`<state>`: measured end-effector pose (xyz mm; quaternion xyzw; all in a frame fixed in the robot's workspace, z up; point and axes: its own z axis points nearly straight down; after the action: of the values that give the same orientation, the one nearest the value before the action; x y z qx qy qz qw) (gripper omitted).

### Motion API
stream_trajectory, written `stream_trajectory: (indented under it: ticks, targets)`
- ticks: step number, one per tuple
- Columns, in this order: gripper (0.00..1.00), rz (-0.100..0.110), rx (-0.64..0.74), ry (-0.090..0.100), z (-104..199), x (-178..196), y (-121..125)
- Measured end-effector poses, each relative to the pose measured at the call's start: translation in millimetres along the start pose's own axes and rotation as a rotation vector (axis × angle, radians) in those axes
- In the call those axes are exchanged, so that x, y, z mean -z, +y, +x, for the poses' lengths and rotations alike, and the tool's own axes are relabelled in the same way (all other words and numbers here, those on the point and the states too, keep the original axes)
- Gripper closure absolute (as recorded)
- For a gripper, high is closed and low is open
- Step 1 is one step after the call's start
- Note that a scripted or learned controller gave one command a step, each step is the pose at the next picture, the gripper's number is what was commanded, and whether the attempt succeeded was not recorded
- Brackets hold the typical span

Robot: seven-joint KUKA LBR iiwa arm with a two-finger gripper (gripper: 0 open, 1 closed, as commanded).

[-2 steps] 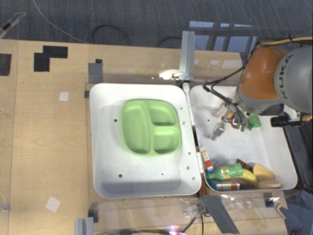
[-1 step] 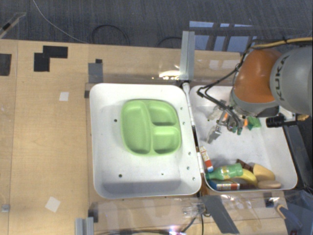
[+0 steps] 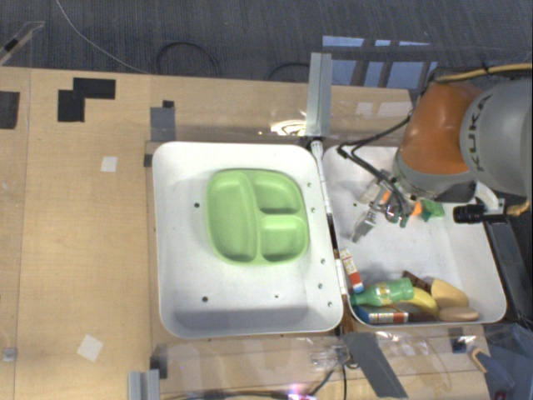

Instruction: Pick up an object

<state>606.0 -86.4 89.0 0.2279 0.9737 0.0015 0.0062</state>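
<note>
Camera view: the bench point(image 3: 75, 248) is seen carrying two white bins. A green divided tray point(image 3: 255, 215) lies in the left bin point(image 3: 179, 307). Above the right bin point(image 3: 466, 257) the end effector point(image 3: 366, 223) is held, its state impossible to tell. Small objects point(image 3: 408, 298) are piled at that bin's near edge.

Bulky grey arm point(image 3: 508, 136) with rounded, smooth housing, ringed by a broad orange band point(image 3: 437, 132) above the wrist. Part of dark lettering on the grey shell beside the band. Black cable point(image 3: 375, 140) looping from the wrist's left side. Small metallic end effector point(image 3: 366, 223), silver-grey, with orange and green bits close by the wrist mount.
</note>
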Motion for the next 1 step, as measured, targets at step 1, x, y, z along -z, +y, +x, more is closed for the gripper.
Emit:
stream_trajectory:
  ticks: [1]
  targets:
    - [0.0,0.001,-0.03,0.002,-46.4,-1.8,11.3]
